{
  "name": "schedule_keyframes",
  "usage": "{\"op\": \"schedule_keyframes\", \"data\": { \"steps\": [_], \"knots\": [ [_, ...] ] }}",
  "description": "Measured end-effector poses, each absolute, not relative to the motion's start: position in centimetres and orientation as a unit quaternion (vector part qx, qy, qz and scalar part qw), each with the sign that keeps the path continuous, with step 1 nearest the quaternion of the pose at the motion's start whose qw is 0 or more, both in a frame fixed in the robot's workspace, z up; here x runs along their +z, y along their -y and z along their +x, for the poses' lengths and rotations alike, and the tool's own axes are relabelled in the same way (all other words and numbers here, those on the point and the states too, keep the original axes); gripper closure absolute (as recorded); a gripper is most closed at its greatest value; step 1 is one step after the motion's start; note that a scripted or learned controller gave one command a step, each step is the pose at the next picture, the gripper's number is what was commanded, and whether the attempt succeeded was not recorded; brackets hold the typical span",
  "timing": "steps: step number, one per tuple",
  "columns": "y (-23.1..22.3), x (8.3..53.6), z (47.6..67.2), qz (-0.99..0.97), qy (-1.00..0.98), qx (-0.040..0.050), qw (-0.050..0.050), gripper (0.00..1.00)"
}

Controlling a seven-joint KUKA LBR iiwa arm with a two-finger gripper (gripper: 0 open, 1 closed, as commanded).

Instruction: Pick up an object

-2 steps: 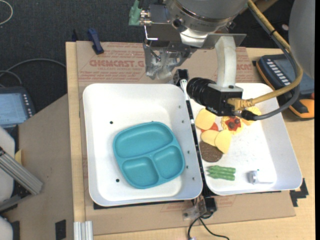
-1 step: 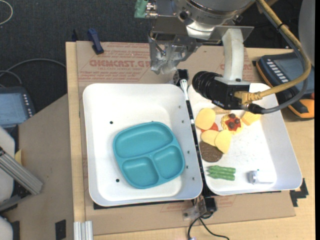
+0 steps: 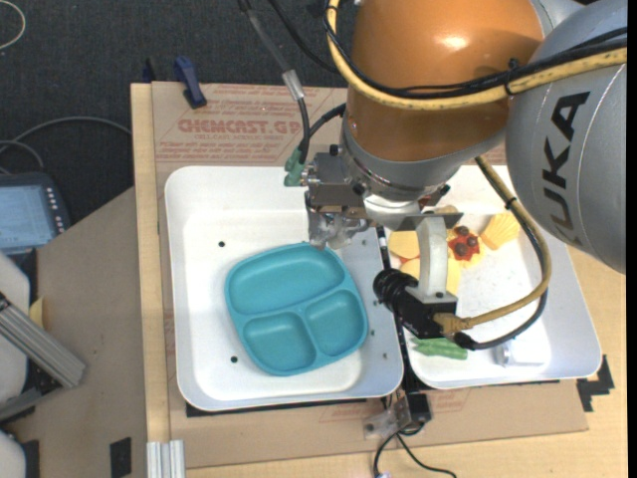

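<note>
**Arm low over the seam between the bins**

The arm [image 3: 468, 78] comes in from the right and it is big in the view, the orange band bulging over the back of both bins. Below it the wrist drops toward the inner edge of the left bin [image 3: 194, 267], and the gripper [image 3: 333, 229] sits just above the far corner of the teal tray [image 3: 296, 307]. Whether it touches the tray's rim, I cannot tell; whether the claw is apart or together, I cannot tell either (the wrist body and cables cover it).

The tray is a three-part plate, one long section at the back and two smaller ones in front, lying flat and slightly turned in the middle of the left bin.

Over in the right bin [image 3: 557, 337], close to the dividing wall, there is a cluster of yellow pieces [image 3: 503, 229], with a small red and dark thing [image 3: 465, 244] among them. A green piece [image 3: 438, 347] lies near the front of that bin, just beside a black cable fitting [image 3: 408, 302] hanging from the arm. A yellow cable [image 3: 518, 302] loops down across the right bin.

Both bins rest on a brown board [image 3: 239, 118] with red print.
</note>
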State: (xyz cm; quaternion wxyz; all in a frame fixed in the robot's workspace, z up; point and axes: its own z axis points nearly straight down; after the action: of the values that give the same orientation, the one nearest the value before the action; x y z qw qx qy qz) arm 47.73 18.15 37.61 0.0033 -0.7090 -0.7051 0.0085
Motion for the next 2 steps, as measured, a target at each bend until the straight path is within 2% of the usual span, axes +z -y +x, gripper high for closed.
{"op": "schedule_keyframes", "data": {
  "steps": [1, 2],
  "knots": [
    [-18.5, 39.5, 48.0, -0.707, 0.707, -0.0010, -0.001, 1.00],
    [-22.7, 37.7, 49.3, -0.706, 0.709, -0.0006, 0.000, 1.00]
  ]
}}
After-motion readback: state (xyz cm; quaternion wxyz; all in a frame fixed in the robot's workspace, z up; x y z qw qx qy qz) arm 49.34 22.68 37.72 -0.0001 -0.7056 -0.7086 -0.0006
